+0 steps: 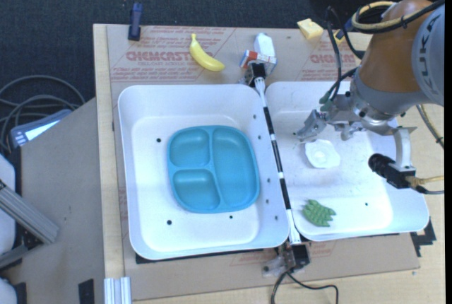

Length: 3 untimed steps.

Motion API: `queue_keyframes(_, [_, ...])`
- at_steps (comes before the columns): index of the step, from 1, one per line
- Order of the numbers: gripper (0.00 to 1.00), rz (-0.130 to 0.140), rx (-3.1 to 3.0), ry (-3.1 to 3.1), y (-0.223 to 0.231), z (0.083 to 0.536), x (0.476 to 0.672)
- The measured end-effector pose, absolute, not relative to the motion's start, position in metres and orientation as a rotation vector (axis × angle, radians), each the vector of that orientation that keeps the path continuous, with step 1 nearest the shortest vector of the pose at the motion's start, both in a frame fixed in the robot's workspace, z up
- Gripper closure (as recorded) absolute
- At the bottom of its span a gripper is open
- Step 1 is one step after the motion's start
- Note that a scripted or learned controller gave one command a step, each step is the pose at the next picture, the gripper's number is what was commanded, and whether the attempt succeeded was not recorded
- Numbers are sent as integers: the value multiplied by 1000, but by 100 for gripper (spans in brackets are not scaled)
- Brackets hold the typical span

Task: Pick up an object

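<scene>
My gripper (326, 131) hangs over the back middle of the right bin (367, 214), reaching in from the right. Its two fingers (309, 128) stand apart, open, with nothing between them. Just below and in front of them lies a small white round object (321, 155) on the bin floor. A green knobbly object (319, 212) rests near the front edge of the same bin. A blue divided plate (212, 168) sits in the middle of the left bin (141, 154).
Behind the bins on the bench lie a banana (205, 55), a small white carton (260, 51), a yellow block (309, 28) and a dark blue item (134, 20). The ridge between the bins (272, 154) runs just left of the gripper. A black fitting (387, 168) juts from the arm.
</scene>
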<state>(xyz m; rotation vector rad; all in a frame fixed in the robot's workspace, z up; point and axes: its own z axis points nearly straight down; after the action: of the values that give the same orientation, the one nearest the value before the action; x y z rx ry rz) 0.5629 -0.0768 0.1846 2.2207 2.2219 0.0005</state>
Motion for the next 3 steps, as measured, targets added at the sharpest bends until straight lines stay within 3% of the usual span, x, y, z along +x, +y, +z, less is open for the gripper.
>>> queue_keyframes(1, [0,-3,2224,2222,-99,114,592])
queue_keyframes(2, [0,-1,2222,2222,-95,85,596])
queue_keyframes(3, [0,1,2219,2222,-106,85,628])
